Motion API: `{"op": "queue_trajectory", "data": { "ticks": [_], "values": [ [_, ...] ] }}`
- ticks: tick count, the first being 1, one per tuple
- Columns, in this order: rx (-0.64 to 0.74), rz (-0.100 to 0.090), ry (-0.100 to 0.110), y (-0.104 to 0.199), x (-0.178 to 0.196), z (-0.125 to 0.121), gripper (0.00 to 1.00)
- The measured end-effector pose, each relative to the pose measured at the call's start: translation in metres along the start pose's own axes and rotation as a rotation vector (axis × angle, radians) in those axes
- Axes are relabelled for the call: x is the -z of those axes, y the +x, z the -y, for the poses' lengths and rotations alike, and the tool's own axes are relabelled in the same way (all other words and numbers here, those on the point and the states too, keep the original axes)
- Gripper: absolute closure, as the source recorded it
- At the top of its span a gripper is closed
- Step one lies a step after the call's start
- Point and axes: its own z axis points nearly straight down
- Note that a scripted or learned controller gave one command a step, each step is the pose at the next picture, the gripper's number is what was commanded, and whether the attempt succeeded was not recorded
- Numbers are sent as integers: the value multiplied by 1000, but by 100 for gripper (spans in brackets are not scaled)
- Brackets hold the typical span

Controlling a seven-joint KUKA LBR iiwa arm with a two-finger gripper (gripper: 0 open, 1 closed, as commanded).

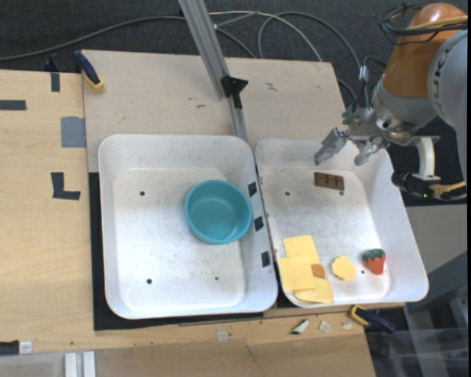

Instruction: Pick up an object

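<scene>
The camera view looked down on two white bins. The gripper (346, 150) hovered over the far edge of the right bin (400, 234), its two fingers spread apart and holding nothing. Just below it a brown block (328, 181) lay on the bin floor. Nearer the front lay yellow slices (302, 269) and a strawberry (374, 261). A teal bowl (217, 211) sat in the left bin (141, 234).
</scene>
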Motion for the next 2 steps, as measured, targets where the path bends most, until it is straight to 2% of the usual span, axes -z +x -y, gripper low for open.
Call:
{"op": "queue_trajectory", "data": {
  "ticks": [1,2],
  "values": [
    [0,0,-1,-5,-46,1,0],
    [0,0,1,-4,-109,9,0]
  ]
}}
